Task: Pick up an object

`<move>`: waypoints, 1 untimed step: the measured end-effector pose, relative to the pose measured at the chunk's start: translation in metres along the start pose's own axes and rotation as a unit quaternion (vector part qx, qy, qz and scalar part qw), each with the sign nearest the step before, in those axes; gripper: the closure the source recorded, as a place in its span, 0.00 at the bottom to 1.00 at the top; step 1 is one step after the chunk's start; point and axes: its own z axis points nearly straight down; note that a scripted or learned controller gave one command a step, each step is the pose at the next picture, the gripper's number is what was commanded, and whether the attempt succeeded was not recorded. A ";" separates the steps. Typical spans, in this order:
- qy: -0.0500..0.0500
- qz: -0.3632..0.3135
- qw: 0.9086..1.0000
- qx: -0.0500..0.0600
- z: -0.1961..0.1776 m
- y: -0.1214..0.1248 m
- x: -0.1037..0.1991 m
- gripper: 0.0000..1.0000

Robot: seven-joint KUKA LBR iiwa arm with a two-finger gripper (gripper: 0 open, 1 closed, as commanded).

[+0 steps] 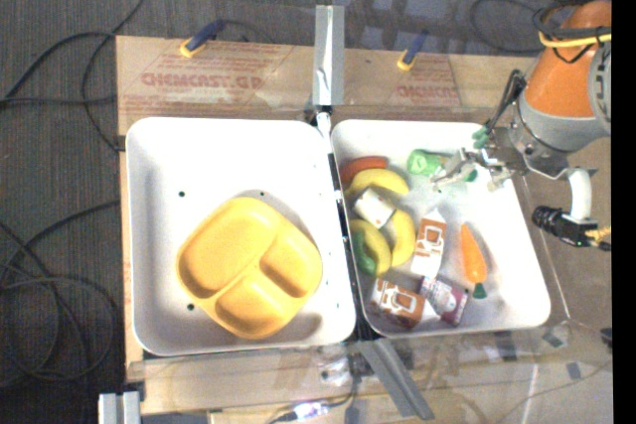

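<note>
Your end effector [467,166] hangs spread and empty over the right bin's [537,308] far side, beside the green toy [425,162]. Centre on it; descend squarely before gripping.

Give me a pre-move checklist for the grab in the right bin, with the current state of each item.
1. Gripper over the right bin: ok, it sits above the bin's upper part.
2. Fingers free of any object: cannot tell, the tips are too small and blurred.
3. Target near the gripper: ok, a green item lies just beside it.
4. Carrot free to grasp: ok, it lies apart from the other items, near the bin's right side.
5. Bananas free to grasp: not ok, they are crowded with a white item and packets.
6. Yellow tray out of the way: ok, it lies in the left bin.
</note>
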 end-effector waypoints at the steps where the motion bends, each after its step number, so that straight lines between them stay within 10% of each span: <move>1: 0.000 0.031 1.000 0.000 0.082 -0.062 -0.007 0.00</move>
